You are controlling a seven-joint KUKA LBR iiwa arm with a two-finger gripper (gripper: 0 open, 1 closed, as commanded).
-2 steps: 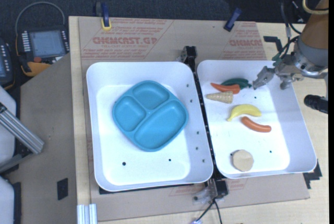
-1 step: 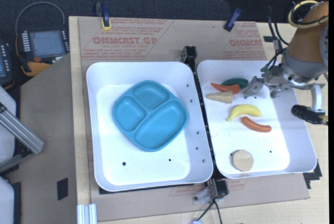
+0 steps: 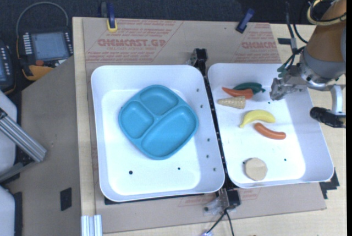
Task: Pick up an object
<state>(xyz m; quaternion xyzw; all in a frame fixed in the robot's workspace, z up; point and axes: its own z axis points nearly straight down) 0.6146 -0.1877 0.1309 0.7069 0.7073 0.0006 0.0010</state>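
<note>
Two white bins sit side by side on the bench. The left bin (image 3: 110, 119) holds one thing, a blue plate (image 3: 158, 121) with three compartments, lying near the middle and tilted a little toward the corners. The right bin (image 3: 308, 147) holds six small toy foods. One yellow banana (image 3: 257, 116) lies near the centre, with one orange-red sausage (image 3: 270, 131) just below and to its right. Above them, one green pepper (image 3: 248, 87) rests against one carrot (image 3: 237, 92), and one pale corn cob (image 3: 231, 102) lies just beneath the carrot. One round tan biscuit (image 3: 255, 168) sits apart near the front edge.

The arm (image 3: 325, 42) reaches in from the right. Its gripper (image 3: 276, 91) hangs low over the upper right bin, just right of the pepper, with nothing between its fingers; how far apart they stand I cannot tell.
</note>
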